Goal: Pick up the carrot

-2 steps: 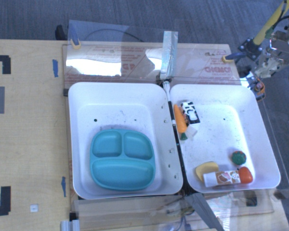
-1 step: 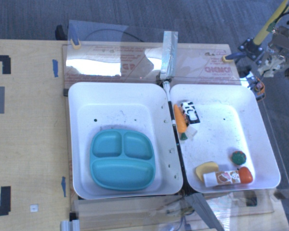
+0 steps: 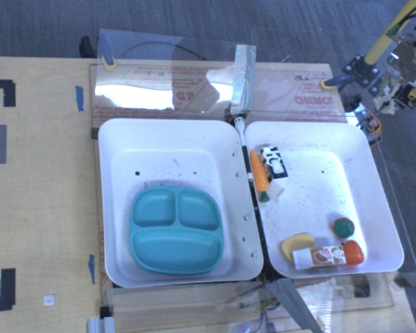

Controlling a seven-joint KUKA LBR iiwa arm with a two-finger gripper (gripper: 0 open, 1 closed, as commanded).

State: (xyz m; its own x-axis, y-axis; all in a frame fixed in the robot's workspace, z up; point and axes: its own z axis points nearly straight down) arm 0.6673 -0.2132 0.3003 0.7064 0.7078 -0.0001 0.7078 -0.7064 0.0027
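We locate the carrot (image 3: 260,173) in the right bin (image 3: 374,186), lying lengthwise against that bin's left wall, its green end pointing toward the near edge. A black-and-white packet (image 3: 273,162) lies just beside it on the right, touching or nearly so. The left bin (image 3: 118,186) holds a teal divided plate (image 3: 176,229). Near the right bin's front wall sit a yellow piece (image 3: 297,242), a small labelled bottle with a red cap (image 3: 329,255) and a green ball (image 3: 344,227), all well apart from the carrot.

The pincer (image 3: 374,96) appears to sit beyond the right bin's far corner, above the table edge, holding nothing; the hardware there is cluttered, so we cannot tell how wide it stands.

We judge the step in hand to be the approach. To do it well, we bring the pincer over the carrot's orange middle and set its closing line across the carrot's width. One finger must drop between carrot and bin wall, the other between carrot and packet. That clearance looks tight, so a slow, vertical descent is advisable.
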